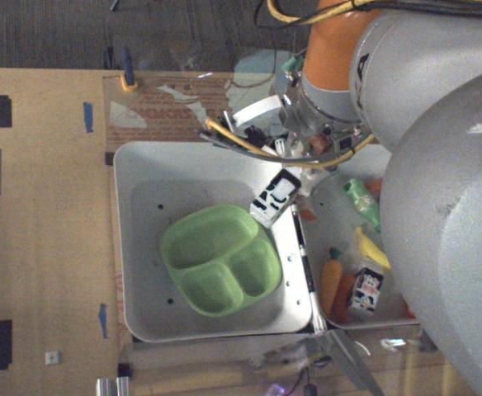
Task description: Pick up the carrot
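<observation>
Counter [43,221] on the left is bare cardboard with blue and black tape marks.

Left bin [134,180] holds a green divided plate [220,258], three compartments, nothing in them as far as the view shows.

A black-and-white carton [274,196] sits tilted across the wall between the two bins, upper end toward the wrist.

The hand [307,143] is above the top of that divider, buried in cables and wrist hardware. Cannot tell how it stands; nothing visibly held in it.

Right bin [328,192], partly covered by the arm: carrot [332,280] lies near the bottom-left corner, close to the divider wall, long axis roughly top to bottom in view, green stub at the top end. Touching it or just beside it on the right is a small printed box [367,291]. Above that a banana [371,250], and further up a green bottle [361,200].

Handling judgement: the carrot looks like a light, rigid toy, smooth and probably slippery, tapered. Best grip is across the thick middle, jaws closing side to side. Clearance is tight: wall on one side, box on the other. A finger could land on the box or nudge the carrot into the wall.
</observation>
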Robot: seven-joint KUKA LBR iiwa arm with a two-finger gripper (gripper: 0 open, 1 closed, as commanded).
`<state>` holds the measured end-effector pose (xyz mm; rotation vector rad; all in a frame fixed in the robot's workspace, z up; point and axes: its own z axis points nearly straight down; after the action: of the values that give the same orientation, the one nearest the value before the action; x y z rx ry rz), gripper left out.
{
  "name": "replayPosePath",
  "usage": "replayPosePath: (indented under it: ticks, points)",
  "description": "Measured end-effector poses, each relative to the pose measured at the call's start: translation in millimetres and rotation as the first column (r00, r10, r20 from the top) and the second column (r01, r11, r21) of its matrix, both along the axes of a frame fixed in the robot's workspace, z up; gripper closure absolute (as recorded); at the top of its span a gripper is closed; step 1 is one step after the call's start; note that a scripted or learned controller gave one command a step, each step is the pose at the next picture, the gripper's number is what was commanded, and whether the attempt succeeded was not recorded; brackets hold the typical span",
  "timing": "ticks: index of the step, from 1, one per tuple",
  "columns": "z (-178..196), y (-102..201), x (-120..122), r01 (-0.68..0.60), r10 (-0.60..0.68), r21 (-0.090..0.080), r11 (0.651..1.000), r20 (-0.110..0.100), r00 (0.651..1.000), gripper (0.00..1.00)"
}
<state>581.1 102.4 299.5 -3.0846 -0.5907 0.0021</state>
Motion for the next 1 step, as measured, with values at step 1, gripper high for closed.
replayPosePath:
  ticks: [1]
  points:
    - [-13.0,51.2,37.9,0.116,-0.116,0.0,0.993,0.002,0.993,1.0]
